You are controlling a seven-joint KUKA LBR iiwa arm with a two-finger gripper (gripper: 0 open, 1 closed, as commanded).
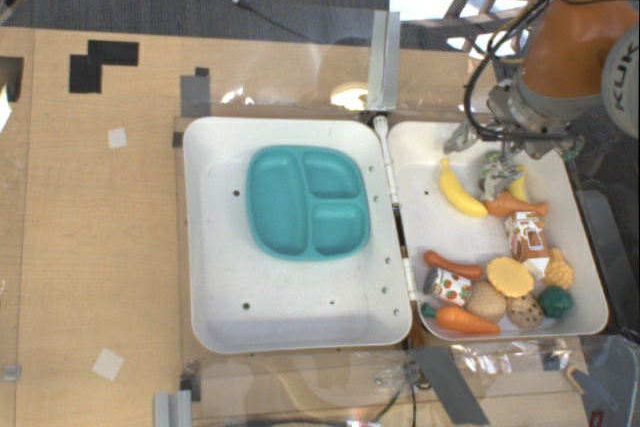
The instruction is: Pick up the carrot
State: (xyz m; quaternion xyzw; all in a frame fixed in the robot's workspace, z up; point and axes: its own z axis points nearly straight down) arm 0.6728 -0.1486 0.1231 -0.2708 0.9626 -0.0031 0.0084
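Note:
An orange carrot [467, 320] with a green end lies along the near edge of the right bin [420, 150], beside a round tan piece. A second orange-red elongated piece [518, 206] lies further back. My gripper [496, 178] hangs low in the back half of that bin. It sits just above this second piece, between a yellow banana [460, 190] and a small yellow item [518, 186]. The near carrot is well apart from the gripper. Nothing visibly hangs from the gripper.
The right bin also holds a red pepper-like piece [452, 265], a yellow disc [511, 277], a cookie [523, 312], a green broccoli piece [556, 301] and a printed carton [526, 237]. A teal divided plate [305, 201] lies in the left bin [215, 245].

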